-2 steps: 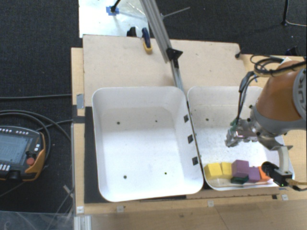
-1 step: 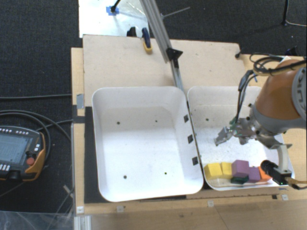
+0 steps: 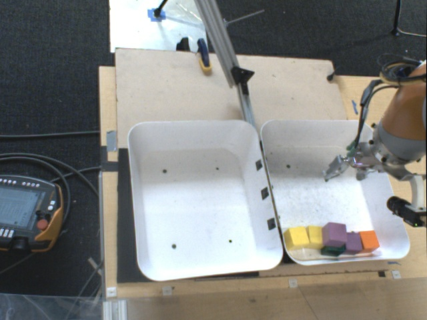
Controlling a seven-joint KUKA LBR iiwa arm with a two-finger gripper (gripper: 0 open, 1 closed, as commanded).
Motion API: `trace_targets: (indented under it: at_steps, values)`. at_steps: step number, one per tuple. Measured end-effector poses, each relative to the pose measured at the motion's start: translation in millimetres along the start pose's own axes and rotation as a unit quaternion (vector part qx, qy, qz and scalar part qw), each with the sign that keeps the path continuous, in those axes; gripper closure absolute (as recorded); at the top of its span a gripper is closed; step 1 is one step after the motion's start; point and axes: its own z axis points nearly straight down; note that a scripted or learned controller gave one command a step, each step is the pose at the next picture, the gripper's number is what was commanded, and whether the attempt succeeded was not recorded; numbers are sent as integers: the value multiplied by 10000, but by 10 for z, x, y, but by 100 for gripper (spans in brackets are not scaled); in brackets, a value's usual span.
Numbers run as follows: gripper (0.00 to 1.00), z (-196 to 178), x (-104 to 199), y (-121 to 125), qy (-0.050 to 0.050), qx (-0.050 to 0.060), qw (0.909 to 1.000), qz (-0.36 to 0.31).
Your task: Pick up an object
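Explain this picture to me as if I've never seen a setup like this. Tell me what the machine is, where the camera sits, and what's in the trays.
One camera looks down at a slant on a bench holding two shallow white bins. The grey and orange robot arm reaches in from the right, its gripper above the right bin, with nothing visibly held. Along that bin's near edge sit small blocks: two yellow blocks, two purple blocks, a dark green block and an orange block. The left bin lies beside it.

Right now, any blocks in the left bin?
No, the blocks all sit along the near edge of the right bin; the left bin shows bare white floor.
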Motion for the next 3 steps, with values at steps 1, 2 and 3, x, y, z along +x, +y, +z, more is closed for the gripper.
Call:
trace_targets:
  at_steps: [1, 2, 3]
  values:
    - [0, 649, 941, -123, 51, 43, 10000, -71]
    - [0, 623, 281, -694, 23, 45, 10000, 17]
    - [100, 509, 322, -649, 25, 7, 10000, -23]
